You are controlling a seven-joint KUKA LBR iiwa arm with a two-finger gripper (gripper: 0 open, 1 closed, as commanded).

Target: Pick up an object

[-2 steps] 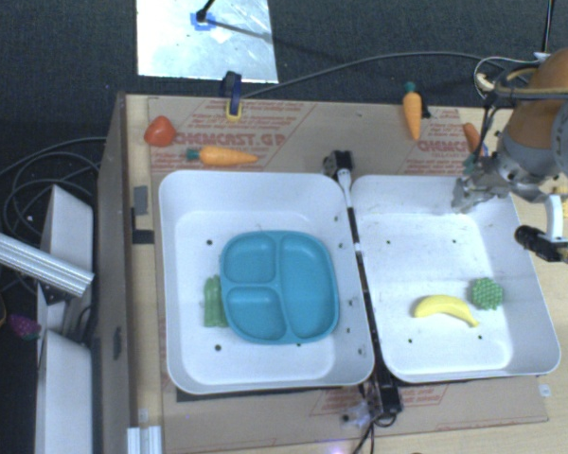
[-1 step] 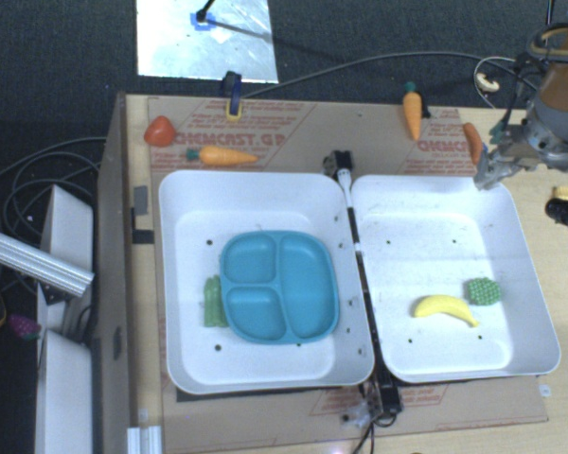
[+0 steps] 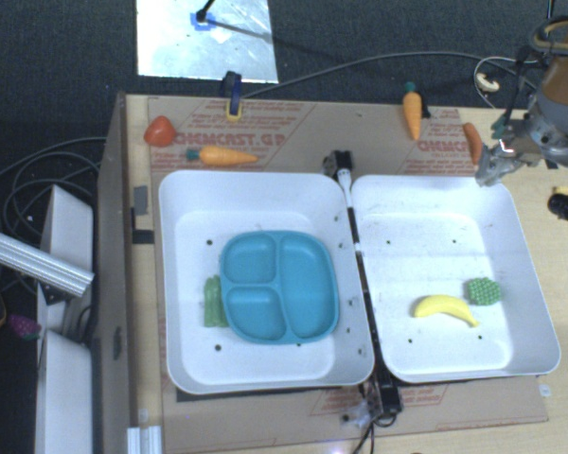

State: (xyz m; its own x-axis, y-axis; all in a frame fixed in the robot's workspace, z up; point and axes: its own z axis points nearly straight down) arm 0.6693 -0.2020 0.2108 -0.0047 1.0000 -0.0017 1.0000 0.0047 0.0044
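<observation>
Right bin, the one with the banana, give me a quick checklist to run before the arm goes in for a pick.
1. Targets in the right bin: ok, banana and a green knobbly piece lie on its floor.
2. Banana and green piece apart: not ok, they lie almost touching.
3. Gripper over a target: not ok, it hangs at the bin's far right corner.
4. Gripper carrying nothing: cannot tell.
5. Path from gripper to banana unobstructed: ok, bare bin floor lies between.
6. Left bin items out of the way: ok, the blue divided plate sits there.
</observation>
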